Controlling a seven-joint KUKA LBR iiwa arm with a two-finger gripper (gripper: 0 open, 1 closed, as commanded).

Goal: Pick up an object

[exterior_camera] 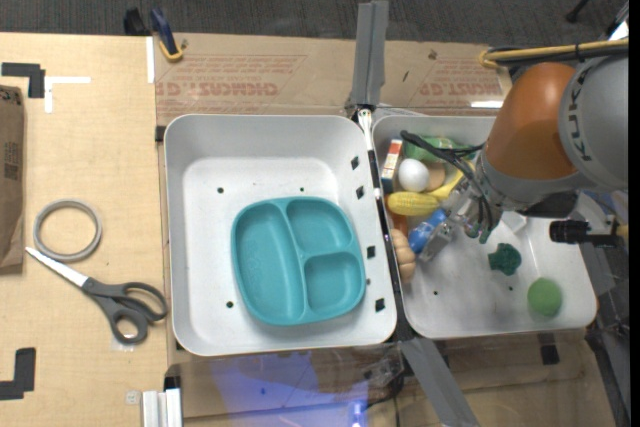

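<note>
Reach step: gripper (447, 227), jaw state impossible to tell, low over the clutter at nine o'clock in the right bin (470, 315), just past the banana (413, 203) and white ball (413, 175); next, a confirmed close, then lift.

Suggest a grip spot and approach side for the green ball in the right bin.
Take the green ball across its middle, coming straight down. It looks round, so any finger axis should do. It lies apart from the other items, near the right bin's front right corner, so keep the fingers off those walls.
</note>
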